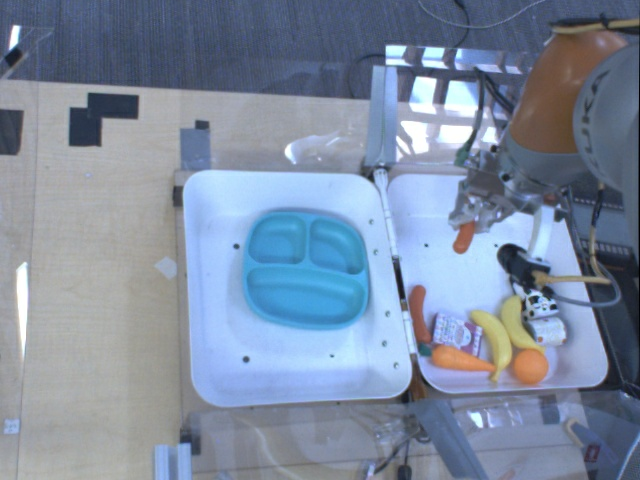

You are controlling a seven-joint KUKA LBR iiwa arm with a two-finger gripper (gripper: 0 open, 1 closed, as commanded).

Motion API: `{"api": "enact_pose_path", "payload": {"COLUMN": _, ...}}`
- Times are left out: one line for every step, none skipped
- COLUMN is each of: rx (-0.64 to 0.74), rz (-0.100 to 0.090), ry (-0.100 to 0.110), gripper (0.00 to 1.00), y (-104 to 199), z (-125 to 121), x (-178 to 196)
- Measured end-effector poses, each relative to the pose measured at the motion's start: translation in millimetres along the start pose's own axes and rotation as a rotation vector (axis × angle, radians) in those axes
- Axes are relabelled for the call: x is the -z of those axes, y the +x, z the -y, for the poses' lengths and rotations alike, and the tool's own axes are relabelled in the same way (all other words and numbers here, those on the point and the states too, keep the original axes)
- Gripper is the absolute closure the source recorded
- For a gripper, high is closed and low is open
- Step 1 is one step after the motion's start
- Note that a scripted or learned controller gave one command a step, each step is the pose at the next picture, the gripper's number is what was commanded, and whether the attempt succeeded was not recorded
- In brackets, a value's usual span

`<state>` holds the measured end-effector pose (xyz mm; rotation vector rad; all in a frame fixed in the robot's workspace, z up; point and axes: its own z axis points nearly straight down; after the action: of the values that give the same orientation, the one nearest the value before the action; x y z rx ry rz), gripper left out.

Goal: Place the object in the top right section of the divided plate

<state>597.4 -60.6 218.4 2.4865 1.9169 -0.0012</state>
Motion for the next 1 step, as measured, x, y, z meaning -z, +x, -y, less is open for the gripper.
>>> {"api": "enact_pose_path", "payload": {"rx": -0.135, "rz": -0.002, "ry": 0.002, "gripper": 1.0, "y": 112.9, "z": -7.9, "x": -18.2}}
